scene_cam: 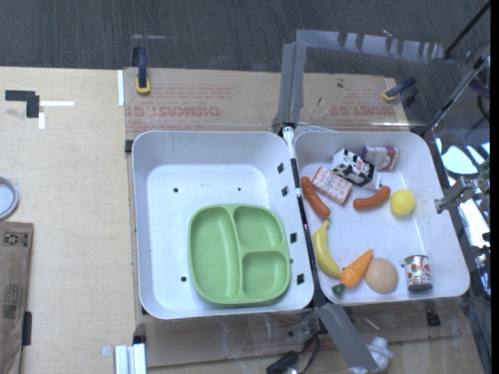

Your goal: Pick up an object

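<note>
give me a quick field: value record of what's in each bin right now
left bin: one green three-compartment plastic plate, nothing in its compartments
right bin: toy food items
near left wall: yellow banana, orange carrot, orange-red sausage
far end: black-and-white cow-print carton, pink wafer block, pink packet
middle: second sausage, yellow lemon
near end: tan egg-shaped item, small printed can, upright

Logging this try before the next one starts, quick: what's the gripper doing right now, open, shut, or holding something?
Gripper: cannot be told from the camera view.
</note>
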Controlling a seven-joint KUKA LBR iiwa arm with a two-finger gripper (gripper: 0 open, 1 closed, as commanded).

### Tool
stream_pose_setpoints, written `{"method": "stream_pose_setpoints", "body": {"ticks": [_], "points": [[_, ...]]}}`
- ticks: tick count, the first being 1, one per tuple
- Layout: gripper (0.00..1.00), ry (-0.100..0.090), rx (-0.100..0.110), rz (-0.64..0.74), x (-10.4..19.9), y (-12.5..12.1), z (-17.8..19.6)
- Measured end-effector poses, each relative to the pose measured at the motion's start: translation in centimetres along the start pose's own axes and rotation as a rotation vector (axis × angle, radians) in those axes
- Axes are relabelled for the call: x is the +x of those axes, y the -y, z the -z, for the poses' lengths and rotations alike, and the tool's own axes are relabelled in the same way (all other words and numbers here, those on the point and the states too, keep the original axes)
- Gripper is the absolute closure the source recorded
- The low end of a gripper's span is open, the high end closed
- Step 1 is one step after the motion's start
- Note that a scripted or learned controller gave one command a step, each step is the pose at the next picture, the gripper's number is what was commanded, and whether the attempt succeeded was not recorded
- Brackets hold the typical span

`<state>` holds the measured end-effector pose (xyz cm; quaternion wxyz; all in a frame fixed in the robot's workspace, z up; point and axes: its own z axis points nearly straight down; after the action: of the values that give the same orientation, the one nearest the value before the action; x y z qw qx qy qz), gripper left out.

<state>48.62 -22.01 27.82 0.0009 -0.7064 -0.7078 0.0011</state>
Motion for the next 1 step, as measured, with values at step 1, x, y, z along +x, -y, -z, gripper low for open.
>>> {"method": "stream_pose_setpoints", "body": {"ticks": [1], "points": [[0.00,-0.001,0.000,0.235,6.50,-3.79,-14.24]]}}
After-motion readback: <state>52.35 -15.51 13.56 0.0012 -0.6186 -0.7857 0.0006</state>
